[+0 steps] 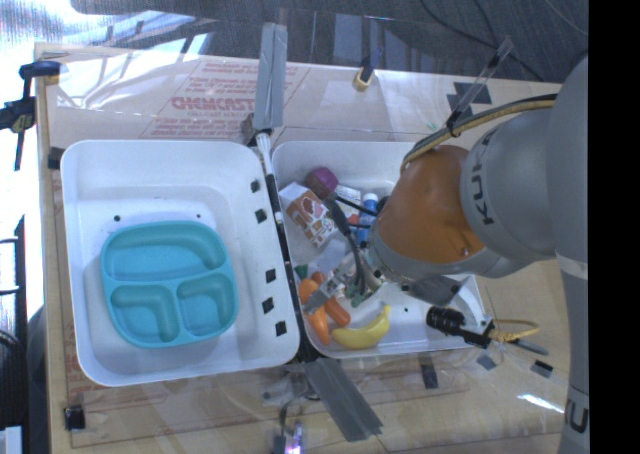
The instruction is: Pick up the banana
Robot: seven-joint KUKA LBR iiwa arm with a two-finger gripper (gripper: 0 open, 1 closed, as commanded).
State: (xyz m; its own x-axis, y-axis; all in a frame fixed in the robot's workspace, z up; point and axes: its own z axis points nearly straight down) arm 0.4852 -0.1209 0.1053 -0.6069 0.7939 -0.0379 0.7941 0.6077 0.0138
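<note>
Gripper sits low in the right bin, down among the clutter, and honestly we can't tell how its fingers stand, since the wrist and the orange band hide most of it from above.

We've got the banana lying just below and a touch to the right of the gripper in the camera view, near but apparently not in its grasp. Its long axis runs roughly left to right, curving up at the right end, almost parallel to the bin's near wall, which it sits just beside.

That wall is what worries us: not much room on the near side for a finger to drop in. On the left end, the orange pieces crowd right up against it, so there's little slack there either. The far side, toward the gripper, looks more open. We'd guess a short shift toward the near wall, then down across the banana's middle.
</note>
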